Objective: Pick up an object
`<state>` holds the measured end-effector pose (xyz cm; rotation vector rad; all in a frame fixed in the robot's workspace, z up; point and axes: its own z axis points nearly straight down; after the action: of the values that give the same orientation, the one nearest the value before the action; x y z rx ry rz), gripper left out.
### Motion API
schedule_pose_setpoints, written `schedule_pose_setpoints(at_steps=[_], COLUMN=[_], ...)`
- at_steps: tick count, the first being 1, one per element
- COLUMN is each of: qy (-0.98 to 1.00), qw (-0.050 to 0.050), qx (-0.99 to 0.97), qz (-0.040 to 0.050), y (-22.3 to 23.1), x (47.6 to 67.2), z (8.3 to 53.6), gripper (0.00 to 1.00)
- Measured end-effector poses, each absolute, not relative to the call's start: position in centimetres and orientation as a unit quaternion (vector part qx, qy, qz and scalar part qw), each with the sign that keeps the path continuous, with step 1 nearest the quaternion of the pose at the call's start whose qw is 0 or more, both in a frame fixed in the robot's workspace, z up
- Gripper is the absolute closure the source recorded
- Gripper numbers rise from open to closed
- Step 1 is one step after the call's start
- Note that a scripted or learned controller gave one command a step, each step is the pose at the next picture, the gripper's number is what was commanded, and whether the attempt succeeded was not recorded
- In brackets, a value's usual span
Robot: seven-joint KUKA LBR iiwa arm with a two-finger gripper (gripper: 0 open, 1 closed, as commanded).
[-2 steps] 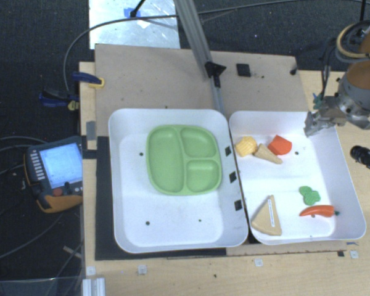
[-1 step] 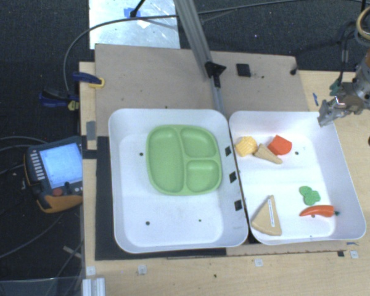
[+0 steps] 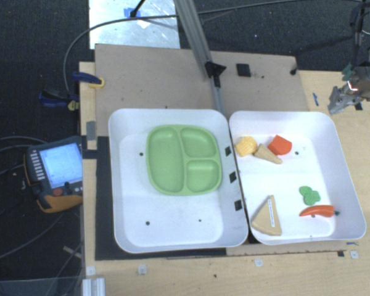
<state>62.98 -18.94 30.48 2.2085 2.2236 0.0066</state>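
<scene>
Nothing readable here, honestly. The handheld pendant [image 3: 55, 172] off the left of the counter [image 3: 172, 79] has a lit bluish screen, but whatever's on it is way too blurry to make out. No labels, brands or numbers legible on the bins or toy food.

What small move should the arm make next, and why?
Probably swing the pincer left and down over the right bin, toward the orange block. It hangs outside the bin's far right corner, and the toy food lies untouched inside.
</scene>
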Motion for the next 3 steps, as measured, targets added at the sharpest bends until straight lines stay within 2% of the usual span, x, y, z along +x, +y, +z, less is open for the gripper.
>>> schedule_pose_setpoints(at_steps=[1, 2, 3], qy=[0.711, 0.711, 0.711], qw=[0.001, 0.0, 0.0], qx=[0.703, 0.703, 0.704], qz=[0.0015, 0.0013, 0.0009], y=[-13.2, -7.0, -1.9], x=[63.6, 63.5, 62.3], z=[30.3, 29.8, 29.1], gripper=[1.0, 1.0, 1.0])
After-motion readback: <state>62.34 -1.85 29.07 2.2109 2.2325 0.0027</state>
